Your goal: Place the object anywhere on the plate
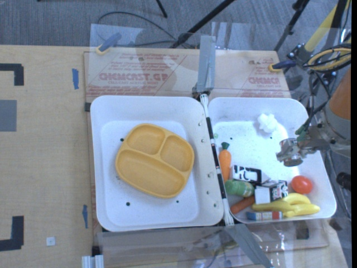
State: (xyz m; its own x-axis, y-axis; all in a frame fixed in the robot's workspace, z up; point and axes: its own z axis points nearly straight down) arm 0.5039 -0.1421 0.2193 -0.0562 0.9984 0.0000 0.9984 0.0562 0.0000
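Camera view from above: at the left, a yellow divided plate (155,159) with three compartments is seen lying in the left white bin (106,205). Past the divider, the right white bin (245,108) is seen with a cluster of things along its near side: a toy carrot (225,162) is laid upright near the divider, a black-and-white box (246,175) just to its right, a green item (239,188) below that, and a small white carton (269,193) beside it. A yellow banana-like toy (290,205) is stretched along the near wall, with a red tomato (302,184) just above its right end. A crumpled white object (268,122) is set apart near the far wall. The gripper (289,155) is held over the right side of this bin, above the tomato; whether its fingers are parted or closed cannot be told, and nothing is seen gripped.
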